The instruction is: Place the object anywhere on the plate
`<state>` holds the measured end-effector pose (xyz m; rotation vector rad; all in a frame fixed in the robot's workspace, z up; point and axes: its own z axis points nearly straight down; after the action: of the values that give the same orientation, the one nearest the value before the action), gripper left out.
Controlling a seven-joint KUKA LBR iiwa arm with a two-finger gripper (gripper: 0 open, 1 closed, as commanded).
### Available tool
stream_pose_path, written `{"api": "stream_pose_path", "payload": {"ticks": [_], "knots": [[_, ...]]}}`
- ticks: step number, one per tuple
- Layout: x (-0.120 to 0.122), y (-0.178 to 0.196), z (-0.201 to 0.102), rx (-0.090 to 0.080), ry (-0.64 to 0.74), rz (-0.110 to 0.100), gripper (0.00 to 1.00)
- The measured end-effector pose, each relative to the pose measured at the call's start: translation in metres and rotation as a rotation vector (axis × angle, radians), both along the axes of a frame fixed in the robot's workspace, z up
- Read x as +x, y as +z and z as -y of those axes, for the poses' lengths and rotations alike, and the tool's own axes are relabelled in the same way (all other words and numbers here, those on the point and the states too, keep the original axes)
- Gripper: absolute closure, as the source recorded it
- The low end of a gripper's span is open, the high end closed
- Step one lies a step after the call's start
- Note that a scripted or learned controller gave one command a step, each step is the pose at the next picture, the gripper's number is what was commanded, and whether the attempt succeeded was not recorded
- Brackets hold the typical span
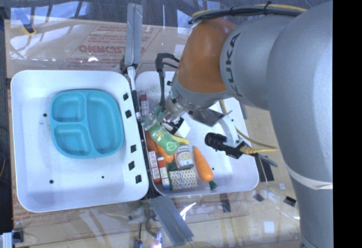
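A blue plate [86, 122] with three compartments lies in the left bin [34, 173]. In the right bin [237, 179], toy foods are heaped along the left wall: a green pouch [164, 138], an orange carrot [202, 164], a small can [183, 157] and a mesh-patterned box [182, 179]. My gripper [165, 118] reaches down into this heap, just above the green pouch. The wrist and the clutter hide the fingertips, and I cannot make out whether anything sits between them.
The grey arm with its orange band [203, 63] covers most of the right bin's back and right side. A black cylinder with a yellow cable [223, 144] sticks out near the carrot. A divider with black clips [134, 128] runs between the bins.
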<state>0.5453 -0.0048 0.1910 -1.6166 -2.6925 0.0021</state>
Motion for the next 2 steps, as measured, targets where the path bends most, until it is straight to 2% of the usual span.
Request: {"api": "stream_pose_path", "payload": {"ticks": [1, 2], "knots": [[0.0, 0.0, 0.0001, 0.0, 0.0, 0.0, 0.0], [0.0004, 0.0096, -0.0003, 0.0, 0.004, -0.001, 1.0]]}}
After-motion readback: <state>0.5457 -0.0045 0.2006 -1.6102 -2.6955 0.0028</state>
